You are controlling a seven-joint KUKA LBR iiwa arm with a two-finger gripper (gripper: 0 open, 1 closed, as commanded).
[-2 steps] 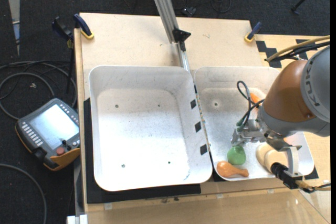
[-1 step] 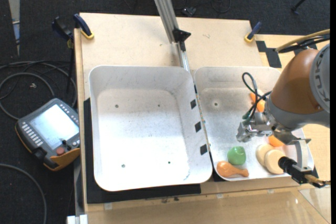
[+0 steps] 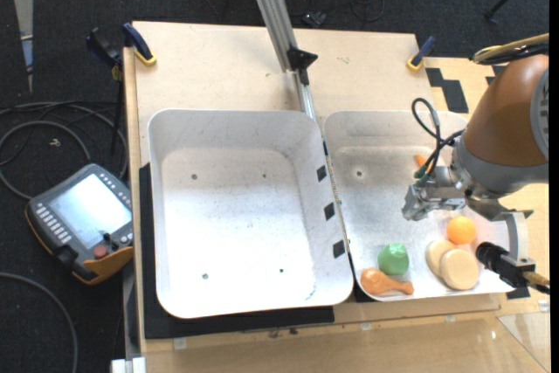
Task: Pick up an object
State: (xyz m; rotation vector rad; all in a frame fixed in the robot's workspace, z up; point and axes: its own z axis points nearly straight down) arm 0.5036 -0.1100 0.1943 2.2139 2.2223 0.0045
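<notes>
Approach step: jaws' gap impossible to tell, gripper [image 3: 422, 207] poised in right white plastic bin [image 3: 367, 131] above round green ball [image 3: 394, 258]; next, descent onto it.

A pale wooden bench [image 3: 227, 65] carried two shallow white bins side by side: the left bin [image 3: 175, 188] toward its left edge, the right bin [image 3: 367, 135] toward its right edge, their inner walls touching. A yellow-tipped clamp [image 3: 140, 48] gripped the bench's far left corner, and a second clamp [image 3: 421, 53] its far right corner. A slanted metal rail [image 3: 271, 0] crossed the far edge. On the dark floor left of the bench lay a teach pendant [image 3: 83, 223] among black cables [image 3: 35, 135].
</notes>
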